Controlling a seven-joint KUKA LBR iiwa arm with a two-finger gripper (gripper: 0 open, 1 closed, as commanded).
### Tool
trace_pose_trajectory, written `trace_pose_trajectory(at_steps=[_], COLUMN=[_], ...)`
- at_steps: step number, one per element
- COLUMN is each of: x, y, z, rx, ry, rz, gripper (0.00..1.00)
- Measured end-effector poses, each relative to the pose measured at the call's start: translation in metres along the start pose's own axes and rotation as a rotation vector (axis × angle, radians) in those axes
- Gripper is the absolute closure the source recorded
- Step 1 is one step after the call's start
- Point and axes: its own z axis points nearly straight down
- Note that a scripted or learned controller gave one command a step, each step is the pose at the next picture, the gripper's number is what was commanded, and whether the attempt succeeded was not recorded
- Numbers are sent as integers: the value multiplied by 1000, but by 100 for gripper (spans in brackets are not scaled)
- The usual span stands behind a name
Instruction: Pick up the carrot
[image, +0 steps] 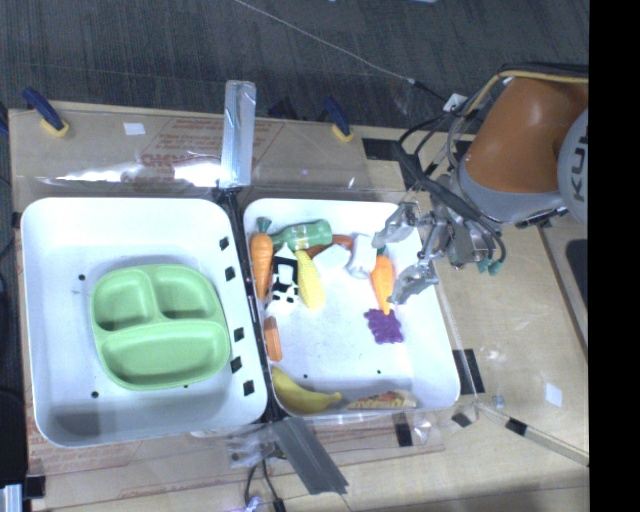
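Note:
Two carrots lie in the right bin (330, 345). One carrot (261, 262) with a green top rests along the bin's left wall, pointing toward the front. A shorter orange carrot (382, 280) lies near the right side, just above the purple grapes (384, 325). My gripper (403, 255) hangs over the bin's right edge with its fingers spread wide, open. The lower fingertip (410, 285) sits right beside the short carrot's right flank; the upper fingertip (398, 223) is apart from it. Nothing is clamped between them.
The right bin also holds a green bottle-like item (305, 236), a yellow piece (309, 280), a white item (358, 260), a banana (300, 393) and a small orange piece (273, 340). A green divided plate (158, 325) sits in the left bin (50, 240).

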Motion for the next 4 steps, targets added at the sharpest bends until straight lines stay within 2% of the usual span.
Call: trace_pose_trajectory(at_steps=[1,2,3,4], x=[-32,-50,1,-1], y=[-19,-25,-22,-19], z=[99,139,152,140], rx=[-3,10,2,3], ry=[8,-27,-6,-9], rz=[42,63,17,7], gripper=[0,0,0,100])
